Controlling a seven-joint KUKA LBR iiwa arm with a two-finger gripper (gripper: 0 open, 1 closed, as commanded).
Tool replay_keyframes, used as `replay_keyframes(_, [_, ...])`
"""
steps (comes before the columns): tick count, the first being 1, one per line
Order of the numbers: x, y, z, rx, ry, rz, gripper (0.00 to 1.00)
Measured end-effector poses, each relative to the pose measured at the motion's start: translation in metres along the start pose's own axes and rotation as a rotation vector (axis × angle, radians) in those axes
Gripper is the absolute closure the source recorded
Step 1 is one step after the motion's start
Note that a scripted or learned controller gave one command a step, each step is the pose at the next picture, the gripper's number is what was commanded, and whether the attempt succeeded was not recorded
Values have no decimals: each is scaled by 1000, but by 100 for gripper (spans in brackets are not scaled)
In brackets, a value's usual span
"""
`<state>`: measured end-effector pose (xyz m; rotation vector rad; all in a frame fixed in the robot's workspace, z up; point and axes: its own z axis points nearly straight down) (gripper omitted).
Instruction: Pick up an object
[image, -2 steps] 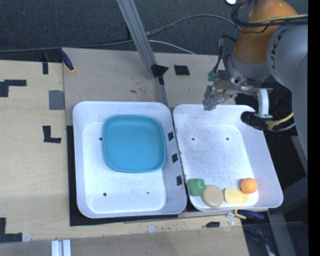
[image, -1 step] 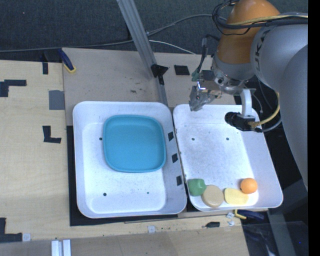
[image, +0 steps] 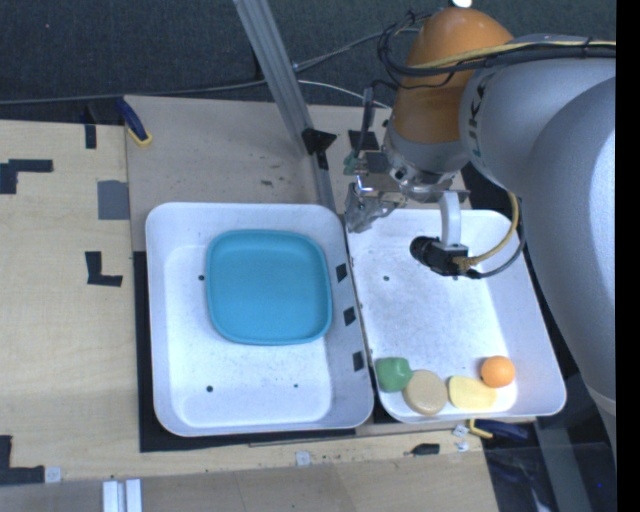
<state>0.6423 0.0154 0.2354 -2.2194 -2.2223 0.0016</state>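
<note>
White bin (image: 520, 300) holds yellow piece (image: 471, 393) lying crosswise.

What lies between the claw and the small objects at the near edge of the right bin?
In the camera view, only the bare speckled floor of the right shallow white bin lies between the claw and the small objects.

This is a robotics lab or test cell. A grey industrial arm (image: 560, 150) with an orange band fills the upper right of the frame, trailing loose cables. Below it, the plywood table (image: 60, 300) carries black tape marks at the left edge, two white bins (image: 170, 300) and an aluminium strut (image: 285, 85) at the top centre.
</note>
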Motion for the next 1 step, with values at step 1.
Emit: replay_keyframes(1, [56,-11,-3,0,0,-1,100])
